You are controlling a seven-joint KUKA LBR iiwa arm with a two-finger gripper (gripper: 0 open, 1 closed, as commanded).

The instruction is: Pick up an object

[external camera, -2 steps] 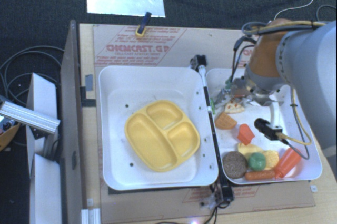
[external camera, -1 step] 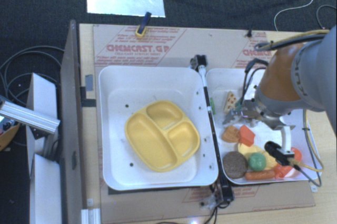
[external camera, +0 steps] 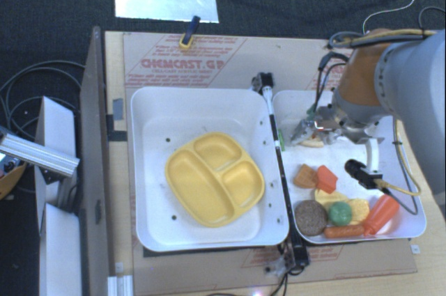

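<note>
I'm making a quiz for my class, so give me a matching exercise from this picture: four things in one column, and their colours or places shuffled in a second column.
Things:
1. Divided plastic tray
2. Small round ball
3. Round flat patty
4. Robot's metal claw

Descriptions:
A. Green, in the right bin
B. Yellow, in the left bin
C. Over the upper part of the right bin
D. Brown, near the right bin's lower left corner

Pairs: 1-B, 2-A, 3-D, 4-C
</note>
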